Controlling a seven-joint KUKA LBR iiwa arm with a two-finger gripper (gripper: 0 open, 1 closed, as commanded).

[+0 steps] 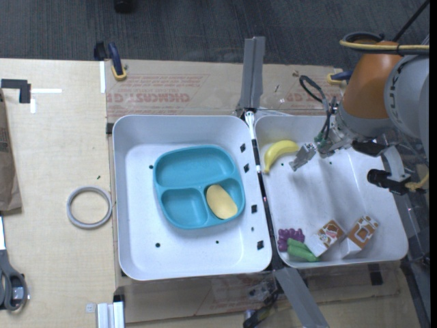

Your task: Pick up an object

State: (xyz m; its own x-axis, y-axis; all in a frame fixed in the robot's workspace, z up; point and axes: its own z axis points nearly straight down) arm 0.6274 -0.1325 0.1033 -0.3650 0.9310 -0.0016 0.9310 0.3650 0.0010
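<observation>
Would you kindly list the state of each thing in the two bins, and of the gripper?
Gripper: low in the right bin, beside the banana, nothing seen between its fingers.
Banana: lying loose at the right bin's far left corner.
Yellow lemon-like piece: resting in a lower compartment of the blue tray, left bin.
Two small cartons: tipped at the right bin's near edge.
Grapes and green piece: lying together, near left corner.

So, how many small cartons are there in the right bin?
2. Both stand in the near right corner of the right bin, side by side: one small carton next to the green object, the other carton further right. Nothing seems hidden.
</observation>
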